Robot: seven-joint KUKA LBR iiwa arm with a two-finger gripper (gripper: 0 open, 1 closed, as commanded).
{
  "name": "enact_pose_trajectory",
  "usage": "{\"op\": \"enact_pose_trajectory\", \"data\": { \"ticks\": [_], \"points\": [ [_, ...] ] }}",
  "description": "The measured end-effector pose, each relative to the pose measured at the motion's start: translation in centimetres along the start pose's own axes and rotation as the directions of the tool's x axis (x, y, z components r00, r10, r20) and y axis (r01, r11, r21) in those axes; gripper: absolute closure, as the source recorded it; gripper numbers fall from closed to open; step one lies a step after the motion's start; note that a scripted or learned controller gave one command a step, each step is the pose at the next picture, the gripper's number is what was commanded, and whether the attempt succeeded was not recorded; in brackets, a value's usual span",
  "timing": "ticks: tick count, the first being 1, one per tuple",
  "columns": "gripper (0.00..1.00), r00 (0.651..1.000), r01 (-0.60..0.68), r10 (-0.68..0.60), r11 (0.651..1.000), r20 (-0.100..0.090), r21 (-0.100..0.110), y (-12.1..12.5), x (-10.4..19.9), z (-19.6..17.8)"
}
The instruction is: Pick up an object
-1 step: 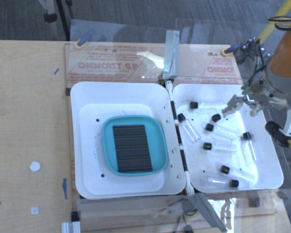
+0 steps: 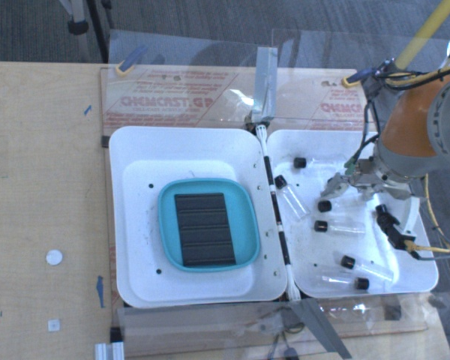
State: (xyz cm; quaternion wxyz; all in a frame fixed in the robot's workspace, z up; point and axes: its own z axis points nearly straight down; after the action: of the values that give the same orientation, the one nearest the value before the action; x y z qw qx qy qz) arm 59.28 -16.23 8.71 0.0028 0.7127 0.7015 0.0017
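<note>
Several small clear vials with black caps lie scattered in the right bin (image 2: 427, 276): one (image 2: 299, 162) near the far edge, one (image 2: 287, 193) by the divider, one (image 2: 337, 228) in the middle, and two (image 2: 360, 265) (image 2: 346, 281) near the front. My gripper (image 2: 371, 187) hangs over the right half of this bin, beneath the orange-banded wrist (image 2: 409, 122). It is to the right of the vial cap (image 2: 325, 205), and I see nothing held in it. In the left bin (image 2: 127, 201), a teal tray (image 2: 244, 201) holds a dark ribbed block (image 2: 204, 229).
A black part with a yellow tip (image 2: 394, 229) and cables hang off the arm over the right bin's right side. A clear sheet (image 2: 180, 96) lies behind both bins. The tan benchtop (image 2: 37, 201) stretches to the left with a small white disc (image 2: 54, 258).
</note>
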Motion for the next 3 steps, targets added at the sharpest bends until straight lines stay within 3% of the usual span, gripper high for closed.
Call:
{"op": "enact_pose_trajectory", "data": {
  "ticks": [1, 2, 3],
  "points": [
    [0.00, 1.000, 0.017, -0.017, 1.000, -0.004, 0.002, -1.1, 5.5, -0.1],
    [0.00, 0.993, 0.115, -0.115, 0.993, -0.002, 0.001, -8.6, 4.8, -0.1],
    [1.00, 0.994, 0.112, -0.112, 0.994, 0.000, -0.006, -8.3, 4.7, -1.2]
  ]
}}
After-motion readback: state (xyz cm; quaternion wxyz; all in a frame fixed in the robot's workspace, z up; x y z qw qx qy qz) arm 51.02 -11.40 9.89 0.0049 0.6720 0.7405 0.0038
